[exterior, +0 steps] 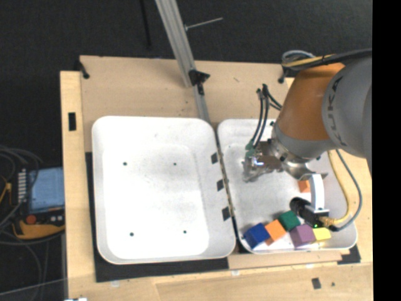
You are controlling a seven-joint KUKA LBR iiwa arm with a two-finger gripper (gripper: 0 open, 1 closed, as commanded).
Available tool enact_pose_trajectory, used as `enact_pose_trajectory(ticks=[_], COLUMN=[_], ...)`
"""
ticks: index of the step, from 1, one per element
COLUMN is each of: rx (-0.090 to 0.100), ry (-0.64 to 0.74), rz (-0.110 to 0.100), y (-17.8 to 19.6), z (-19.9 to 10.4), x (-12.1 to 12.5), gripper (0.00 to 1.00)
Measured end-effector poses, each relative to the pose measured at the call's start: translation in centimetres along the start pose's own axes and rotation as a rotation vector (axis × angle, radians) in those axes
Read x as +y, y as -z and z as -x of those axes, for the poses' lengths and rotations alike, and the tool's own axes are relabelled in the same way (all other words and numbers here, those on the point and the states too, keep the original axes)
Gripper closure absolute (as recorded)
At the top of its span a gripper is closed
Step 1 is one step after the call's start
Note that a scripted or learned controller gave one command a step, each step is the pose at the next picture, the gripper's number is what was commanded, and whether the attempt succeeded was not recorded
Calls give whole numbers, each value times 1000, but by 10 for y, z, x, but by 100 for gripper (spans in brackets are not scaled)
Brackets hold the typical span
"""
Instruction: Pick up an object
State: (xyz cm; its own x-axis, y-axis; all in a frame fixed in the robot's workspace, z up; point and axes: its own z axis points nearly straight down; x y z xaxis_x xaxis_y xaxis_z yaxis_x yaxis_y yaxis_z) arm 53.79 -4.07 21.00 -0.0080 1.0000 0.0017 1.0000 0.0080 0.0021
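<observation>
Above right bin (pixel 235 137), claw (pixel 253 167) near floor; grip state unclear.

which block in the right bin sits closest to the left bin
The blue block. It is the leftmost of the cluster at the right bin's front edge, with the orange block beside it and the others farther right.

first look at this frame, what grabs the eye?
The big grey and orange arm reaching in from the right over the right bin, its tool low above that bin's floor. Next, the cluster of coloured blocks at the right bin's near edge: blue, orange, green, purple, yellow.
</observation>
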Motion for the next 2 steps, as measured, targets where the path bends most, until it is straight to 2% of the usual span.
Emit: enact_pose_trajectory(ticks=[1,2], rx=[0,0], ry=[1,-1], rz=[0,-1], y=[14,21], z=[-57,-100], x=[19,30], gripper=[100,100])
